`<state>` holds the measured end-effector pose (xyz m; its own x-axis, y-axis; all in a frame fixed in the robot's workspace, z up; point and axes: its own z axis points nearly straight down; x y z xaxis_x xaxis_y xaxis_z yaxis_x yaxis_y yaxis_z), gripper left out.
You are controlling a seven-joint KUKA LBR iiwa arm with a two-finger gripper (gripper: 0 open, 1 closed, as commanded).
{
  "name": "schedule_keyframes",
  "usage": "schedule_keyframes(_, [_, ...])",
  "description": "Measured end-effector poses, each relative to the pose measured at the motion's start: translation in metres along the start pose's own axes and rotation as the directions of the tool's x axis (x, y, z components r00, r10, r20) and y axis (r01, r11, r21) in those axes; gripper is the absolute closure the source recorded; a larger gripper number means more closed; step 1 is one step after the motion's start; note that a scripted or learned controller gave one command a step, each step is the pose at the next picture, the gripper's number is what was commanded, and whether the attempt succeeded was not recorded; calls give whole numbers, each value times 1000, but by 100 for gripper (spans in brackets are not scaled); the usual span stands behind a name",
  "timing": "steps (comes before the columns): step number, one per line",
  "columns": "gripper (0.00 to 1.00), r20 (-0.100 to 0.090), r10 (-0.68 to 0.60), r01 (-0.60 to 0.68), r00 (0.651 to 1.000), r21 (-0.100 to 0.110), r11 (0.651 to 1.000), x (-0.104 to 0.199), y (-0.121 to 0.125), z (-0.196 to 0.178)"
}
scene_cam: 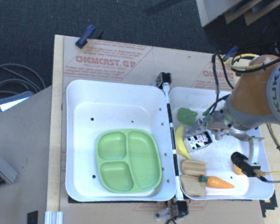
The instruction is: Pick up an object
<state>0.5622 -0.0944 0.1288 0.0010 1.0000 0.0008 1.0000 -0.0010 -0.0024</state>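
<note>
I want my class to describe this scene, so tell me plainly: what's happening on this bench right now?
A grey and orange robot arm reaches in over the right bin, its gripper down among the items near a small black and white object. A banana, a green item, a carrot and tan blocks lie around. The left bin holds a green divided plate. Nothing is visibly lifted yet.

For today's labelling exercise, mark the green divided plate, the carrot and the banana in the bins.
green divided plate (128, 160), camera view, middle where its dividers meet.
carrot (219, 182), camera view, middle of its orange body.
banana (180, 142), camera view, middle of its yellow curve.
</note>
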Motion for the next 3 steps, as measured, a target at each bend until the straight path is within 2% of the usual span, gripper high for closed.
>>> schedule_keyframes(1, [0, -2, -3, 3, 1000, -3, 1000, -79, 54, 19])
schedule_keyframes(2, [0, 7, -4, 4, 1000, -23, 1000, -109, 80, 24])
schedule_keyframes(3, [0, 4, -2, 2, 1000, -12, 1000, -91, 107, 39])
